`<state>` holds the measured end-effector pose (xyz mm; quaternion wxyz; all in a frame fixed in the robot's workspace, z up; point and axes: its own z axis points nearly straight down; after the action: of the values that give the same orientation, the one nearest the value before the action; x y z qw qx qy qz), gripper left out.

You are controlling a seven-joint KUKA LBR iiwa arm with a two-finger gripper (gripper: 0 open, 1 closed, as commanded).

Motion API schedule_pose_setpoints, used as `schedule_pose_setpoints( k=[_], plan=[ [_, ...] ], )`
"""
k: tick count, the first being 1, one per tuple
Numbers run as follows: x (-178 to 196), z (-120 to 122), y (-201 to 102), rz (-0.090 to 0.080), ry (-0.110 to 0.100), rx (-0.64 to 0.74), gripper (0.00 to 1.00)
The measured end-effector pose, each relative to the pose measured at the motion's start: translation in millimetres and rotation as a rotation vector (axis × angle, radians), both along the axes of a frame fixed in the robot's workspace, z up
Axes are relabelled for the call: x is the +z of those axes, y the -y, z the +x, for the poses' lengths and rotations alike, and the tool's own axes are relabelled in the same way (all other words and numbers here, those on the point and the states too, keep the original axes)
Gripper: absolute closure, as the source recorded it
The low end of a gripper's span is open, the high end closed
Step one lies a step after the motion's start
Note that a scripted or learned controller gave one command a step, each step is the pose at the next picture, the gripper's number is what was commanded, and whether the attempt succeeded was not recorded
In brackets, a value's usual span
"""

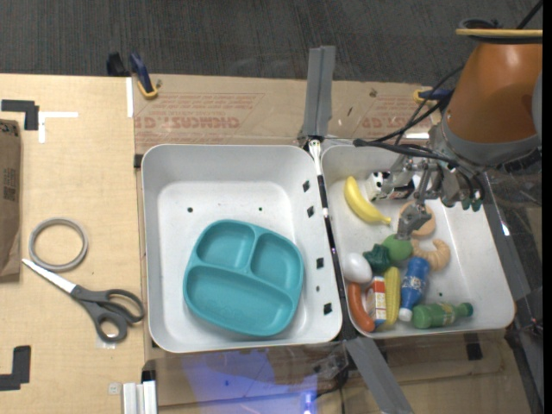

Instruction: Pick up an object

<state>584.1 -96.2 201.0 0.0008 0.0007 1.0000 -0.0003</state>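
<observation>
Two white bins sit side by side on your counter (78, 153), and the right bin (493, 247) is your landmark: the gripper (417, 217) hangs over its middle, just above a croissant (437, 254) and beside a banana (363, 202). You cannot tell from here whether the jaws are open or closed. Left of that bin, a teal divided plate (244, 276) lies in the other bin (162, 192).

Two bins sit side by side on the bench (78, 145): the left bin (164, 171) holds a divided plate (244, 277), and the right bin (492, 257) holds a banana (363, 201) toward its back, with a crowded heap of toy food (401, 283) in front of it. The gripper (417, 216) hangs over that bin just right of the banana, possibly touching a small item beneath. Left of the bins, a tape roll (59, 243) lies behind a pair of scissors (90, 298).
</observation>
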Motion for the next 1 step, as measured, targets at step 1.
schedule_pose_setpoints(
  k=[1],
  plan=[
    [-103.0,-87.7,5.3,-0.003,0.023,-0.016,0.00]
  ],
)
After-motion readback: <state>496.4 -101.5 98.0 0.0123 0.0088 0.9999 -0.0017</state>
